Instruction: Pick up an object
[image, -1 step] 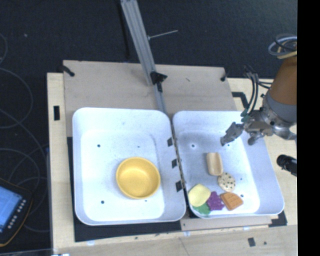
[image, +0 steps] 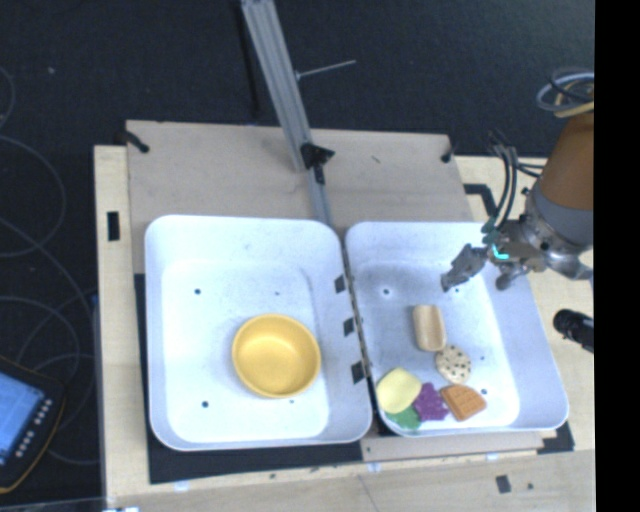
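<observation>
Bread-shaped toy (image: 428, 327) lies near the spread, empty gripper (image: 481, 268); crowded neighbours below could spoil a misaimed grasp.

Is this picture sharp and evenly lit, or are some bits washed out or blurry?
In the camera view, light is fairly even; the white bins look bright, with a soft shadow beside the yellow bowl. The whole view is slightly soft, so the small food toys lose fine detail. The gripper and the orange band are a little smeared. The floor around the bench is dark.
</observation>
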